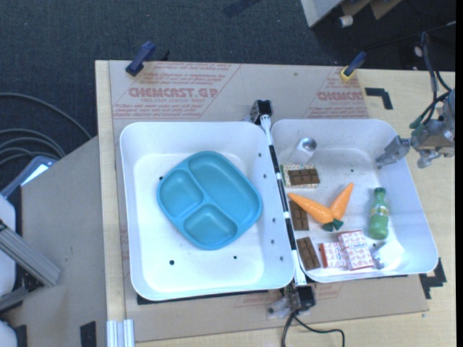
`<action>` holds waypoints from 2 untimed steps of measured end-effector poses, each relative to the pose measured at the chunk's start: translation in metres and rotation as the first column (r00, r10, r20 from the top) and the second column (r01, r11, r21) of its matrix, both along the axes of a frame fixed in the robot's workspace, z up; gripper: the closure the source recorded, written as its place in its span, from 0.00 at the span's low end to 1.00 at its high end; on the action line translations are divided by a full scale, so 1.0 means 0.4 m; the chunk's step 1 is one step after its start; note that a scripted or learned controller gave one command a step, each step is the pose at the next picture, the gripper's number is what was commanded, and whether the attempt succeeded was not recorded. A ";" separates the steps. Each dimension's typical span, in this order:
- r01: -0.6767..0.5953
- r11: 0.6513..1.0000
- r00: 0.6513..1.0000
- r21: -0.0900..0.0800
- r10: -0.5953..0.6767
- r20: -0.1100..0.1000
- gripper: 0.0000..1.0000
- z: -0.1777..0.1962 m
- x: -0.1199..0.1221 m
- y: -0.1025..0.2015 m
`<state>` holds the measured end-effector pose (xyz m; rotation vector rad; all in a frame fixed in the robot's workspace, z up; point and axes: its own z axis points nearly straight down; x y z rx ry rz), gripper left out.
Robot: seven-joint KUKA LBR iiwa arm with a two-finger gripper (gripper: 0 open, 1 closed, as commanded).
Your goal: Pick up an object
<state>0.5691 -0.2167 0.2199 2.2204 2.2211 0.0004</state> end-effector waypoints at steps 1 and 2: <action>-0.001 1.000 1.000 0.001 0.001 -0.002 0.00 -0.339 -0.084 0.199; 0.000 1.000 1.000 0.002 0.000 -0.003 0.00 -0.339 -0.164 0.285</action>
